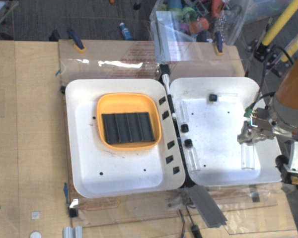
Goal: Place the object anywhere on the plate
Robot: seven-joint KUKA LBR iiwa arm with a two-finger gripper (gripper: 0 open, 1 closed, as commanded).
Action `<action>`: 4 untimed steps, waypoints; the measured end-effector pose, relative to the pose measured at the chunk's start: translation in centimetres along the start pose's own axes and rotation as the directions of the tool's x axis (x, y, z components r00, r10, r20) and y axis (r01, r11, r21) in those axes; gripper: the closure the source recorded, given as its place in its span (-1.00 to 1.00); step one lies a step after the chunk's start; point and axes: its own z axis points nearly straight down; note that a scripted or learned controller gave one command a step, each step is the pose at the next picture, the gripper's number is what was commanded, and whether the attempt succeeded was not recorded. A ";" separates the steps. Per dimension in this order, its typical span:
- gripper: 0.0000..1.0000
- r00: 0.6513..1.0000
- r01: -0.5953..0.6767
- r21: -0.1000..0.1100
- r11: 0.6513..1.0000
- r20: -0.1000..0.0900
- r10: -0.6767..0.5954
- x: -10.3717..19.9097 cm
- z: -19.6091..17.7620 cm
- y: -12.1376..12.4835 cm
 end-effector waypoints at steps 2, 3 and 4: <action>1.00 0.995 0.097 -0.003 0.995 0.000 -0.097 3.4 1.1 9.2; 1.00 0.928 0.372 -0.005 0.928 0.002 -0.372 5.9 1.6 14.0; 1.00 0.825 0.565 -0.001 0.825 0.000 -0.565 7.9 2.6 13.8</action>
